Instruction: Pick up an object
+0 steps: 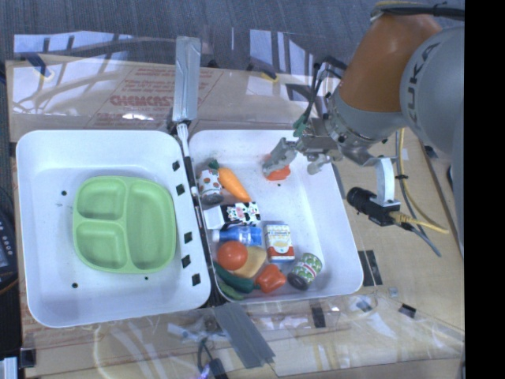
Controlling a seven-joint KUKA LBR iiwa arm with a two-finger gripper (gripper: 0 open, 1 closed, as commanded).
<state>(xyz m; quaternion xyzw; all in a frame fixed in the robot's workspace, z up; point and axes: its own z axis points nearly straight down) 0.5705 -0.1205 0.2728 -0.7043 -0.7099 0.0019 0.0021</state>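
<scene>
The arm (410,61) reaches in over the far right corner of the right bin (335,212). The gripper (278,163) hangs above the bin's far part, fingers closed on a small orange-red piece (278,173) seen between the tips, clear of the bin floor as far as can be told.

Remaining items are clustered along the right bin's left wall and near edge: a carrot (233,182) beside a small can (209,181), a cow-print carton (241,212), a blue pack (241,234), a tomato (232,254), a red-label box (278,242) and a green can (305,270).

In the left bin (39,172), a green divided plate (125,223) lies near the centre.
</scene>
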